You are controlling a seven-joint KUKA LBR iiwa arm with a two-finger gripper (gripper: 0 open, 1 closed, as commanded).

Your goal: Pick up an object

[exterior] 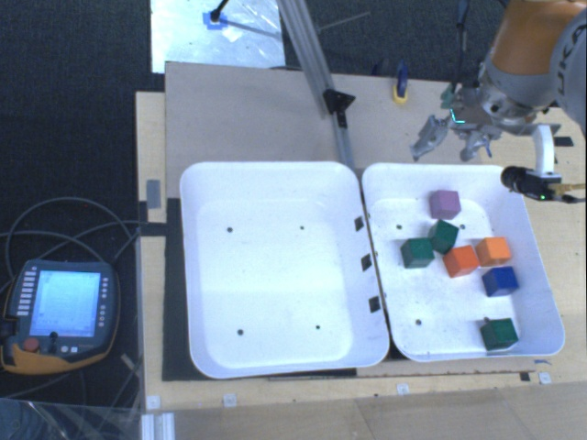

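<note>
We see the gripper hanging over the bare bench, just beyond the far rim of the right bin. Its two fingers are spread apart, and nothing sits between them. The arm, grey with its orange band, comes in from the upper right corner.

All the blocks lie in the right bin. A purple cube sits nearest the far rim, closest to the gripper but clearly apart from it. Just below it two dark green cubes touch each other, the second one to the left of the first. To their right we find two orange cubes side by side (they look to be touching), and a blue cube just under the right-hand orange one. A third green cube stands alone near the bin's near right corner, well apart from the cluster.

The left bin lies beside the right one, their rims meeting at the middle. Off the bench's left edge a pendant with a lit screen rests on the dark floor, cables looping around it. A metal pole slants across the top of the bench.
</note>
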